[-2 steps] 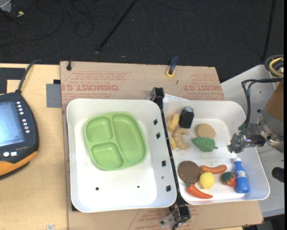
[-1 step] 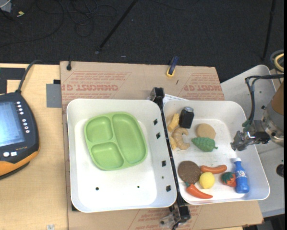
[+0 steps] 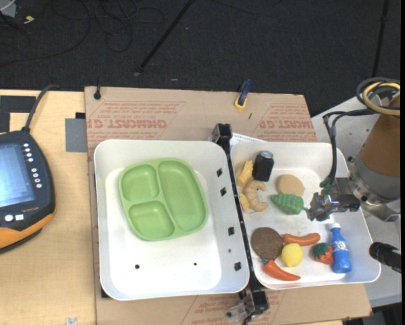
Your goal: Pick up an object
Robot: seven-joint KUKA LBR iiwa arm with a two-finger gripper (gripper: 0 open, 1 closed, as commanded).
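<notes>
The right bin [image 3: 324, 156] holds several toy foods. At its back lie a yellow piece [image 3: 245, 171], a black can [image 3: 263, 166] and a tan round cookie [image 3: 290, 184], with a beige croissant [image 3: 255, 197] and a green leaf [image 3: 287, 203] in front of them. Toward the front lie a brown patty [image 3: 266, 242], a red sausage [image 3: 302, 238], a lemon [image 3: 292, 254], a red chili [image 3: 280, 271], a strawberry [image 3: 322, 252] and a blue bottle [image 3: 338, 250]. My gripper [image 3: 320, 209] hangs low at the bin's right side, just right of the leaf and above the bottle.
The left bin [image 3: 114, 263] holds a green divided plate [image 3: 163, 198]. A black divider [image 3: 233, 215] runs between the bins. A tablet [image 3: 13, 188] lies on the bench at far left. Cables and the arm's base [image 3: 382, 147] crowd the right side.
</notes>
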